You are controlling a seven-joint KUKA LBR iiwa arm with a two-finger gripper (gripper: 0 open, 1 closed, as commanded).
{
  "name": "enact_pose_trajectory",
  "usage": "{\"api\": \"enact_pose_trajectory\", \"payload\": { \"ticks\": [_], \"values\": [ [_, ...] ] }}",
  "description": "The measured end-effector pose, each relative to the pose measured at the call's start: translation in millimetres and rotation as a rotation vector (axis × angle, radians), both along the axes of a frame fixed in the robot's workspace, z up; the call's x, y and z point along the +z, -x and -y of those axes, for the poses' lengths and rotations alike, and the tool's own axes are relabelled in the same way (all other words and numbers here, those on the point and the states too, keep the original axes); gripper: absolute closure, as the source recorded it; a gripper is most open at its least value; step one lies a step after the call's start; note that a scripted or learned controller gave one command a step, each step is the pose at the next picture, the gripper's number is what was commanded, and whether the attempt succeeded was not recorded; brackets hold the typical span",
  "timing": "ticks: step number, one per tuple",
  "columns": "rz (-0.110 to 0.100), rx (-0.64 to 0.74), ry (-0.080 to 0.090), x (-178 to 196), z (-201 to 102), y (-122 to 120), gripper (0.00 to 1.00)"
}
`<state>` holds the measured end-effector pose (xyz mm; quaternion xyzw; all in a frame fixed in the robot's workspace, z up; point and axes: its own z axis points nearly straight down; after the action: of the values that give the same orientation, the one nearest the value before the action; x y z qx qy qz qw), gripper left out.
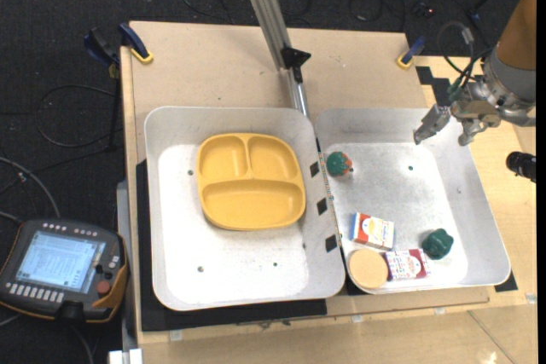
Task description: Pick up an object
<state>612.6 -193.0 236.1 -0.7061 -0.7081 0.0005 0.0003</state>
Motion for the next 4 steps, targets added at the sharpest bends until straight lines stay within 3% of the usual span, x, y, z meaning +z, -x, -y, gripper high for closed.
{"api": "enact_pose_trajectory", "payload": {
  "ticks": [1,4],
  "values": [
    [0.000,0.000,0.000,0.0,0.0,0.0,0.00],
    [-0.001,-0.002,0.000,-143.3,-9.4,10.4,0.00]
  ]
}}
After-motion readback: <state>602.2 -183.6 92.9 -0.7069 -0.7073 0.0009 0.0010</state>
